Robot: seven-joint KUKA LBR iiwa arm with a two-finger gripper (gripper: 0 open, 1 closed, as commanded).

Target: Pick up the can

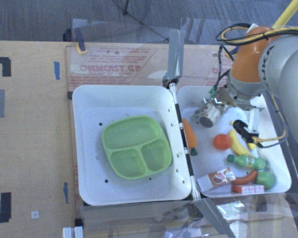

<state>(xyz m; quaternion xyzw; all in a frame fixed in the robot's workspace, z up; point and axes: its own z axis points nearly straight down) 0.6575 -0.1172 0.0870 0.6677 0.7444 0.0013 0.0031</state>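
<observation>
A grey KUKA arm (275, 63) with an orange band above the wrist reaches in from the right over the far end of the right-hand bin (208, 155), one of two shallow white bins set side by side on a pale wooden tabletop (30, 133). Its gripper (212, 104) hangs low at the bin's back left corner, directly against a small silver can (206, 118) that lies tilted on the bin floor, its dark open end turned toward the divider between the bins. From this angle it cannot be told whether the gripper is spread or pressed together, nor whether the can is actually caught in it.

The rest of the right-hand bin is crowded with toy food. A carrot (189, 134) lies along the left wall, just beside the can. A round red fruit (221, 142) touches a banana (239, 144) in the middle. Nearer the front, a green bottle (247, 161) lies on its side above a red chili pepper (244, 178) and a round green piece (266, 179). A small printed carton (220, 177) rests by the front left corner.

The left-hand bin (89, 113) holds a light green divided plate (136, 147) with three compartments, sitting near its centre. A sheet of cardboard with red lettering (114, 66) lies behind the bins.
</observation>
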